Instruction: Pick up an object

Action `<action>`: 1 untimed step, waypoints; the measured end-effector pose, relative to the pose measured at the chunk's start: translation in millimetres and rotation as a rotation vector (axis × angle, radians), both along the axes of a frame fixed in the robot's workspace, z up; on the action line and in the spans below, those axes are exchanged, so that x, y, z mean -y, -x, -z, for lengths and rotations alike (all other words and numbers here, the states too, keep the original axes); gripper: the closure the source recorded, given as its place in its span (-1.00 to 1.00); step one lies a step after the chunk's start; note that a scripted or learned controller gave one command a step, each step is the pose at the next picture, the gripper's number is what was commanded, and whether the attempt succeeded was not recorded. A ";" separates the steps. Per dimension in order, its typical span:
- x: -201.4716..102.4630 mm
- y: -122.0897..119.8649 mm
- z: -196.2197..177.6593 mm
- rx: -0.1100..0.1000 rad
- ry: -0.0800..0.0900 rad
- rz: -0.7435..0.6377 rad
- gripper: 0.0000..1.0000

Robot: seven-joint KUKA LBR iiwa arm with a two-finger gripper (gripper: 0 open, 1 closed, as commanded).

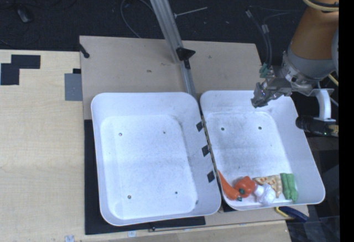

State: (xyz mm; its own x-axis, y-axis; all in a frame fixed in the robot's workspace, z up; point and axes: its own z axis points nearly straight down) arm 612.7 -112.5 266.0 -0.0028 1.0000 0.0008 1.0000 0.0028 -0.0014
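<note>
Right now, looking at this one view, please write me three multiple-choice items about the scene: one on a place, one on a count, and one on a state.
1. Where do the toys lie?
A. near corner of the right bin
B. middle of the left bin
C. on the bench

2. How many white bins are on the bench?
A. one
B. two
C. three

3. Where is the gripper?
A. among the toys
B. over the left bin
C. over the right bin's far edge

Answers:
1 A: the toys huddle in the near corner of the right bin.
2 B: the left bin and the right bin lie side by side.
3 C: the gripper hangs at the far edge, apart from the toys.
</note>
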 end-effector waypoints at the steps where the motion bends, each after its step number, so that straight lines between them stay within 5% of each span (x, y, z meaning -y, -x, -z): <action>1: -51.2 1.4 -2.5 0.001 0.001 0.000 1.00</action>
